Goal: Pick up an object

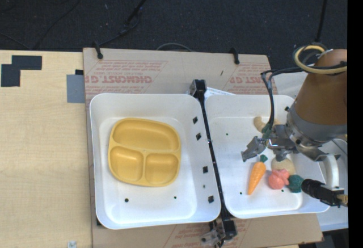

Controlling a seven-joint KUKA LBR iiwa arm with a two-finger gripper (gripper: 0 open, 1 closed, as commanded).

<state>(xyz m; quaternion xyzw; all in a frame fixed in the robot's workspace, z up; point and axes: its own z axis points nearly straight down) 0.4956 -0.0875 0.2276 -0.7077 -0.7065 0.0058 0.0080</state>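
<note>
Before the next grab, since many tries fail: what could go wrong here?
The orange toy carrot, the pink lumpy toy and the teal toy lie crowded in the right white bin, so the gripper may nudge a neighbour or catch two. The arm hides part of the pile.

Dark cabled floor [170, 3] beyond pale wooden bench [39, 156]

cardboard sheet [170, 68] | red print, upside down | reads roughly "CHEMCOZT"

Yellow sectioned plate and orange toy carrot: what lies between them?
In the camera view, between the yellow sectioned plate and the orange toy carrot runs the black divider where both bins meet, plus bare white bin floor.
</note>
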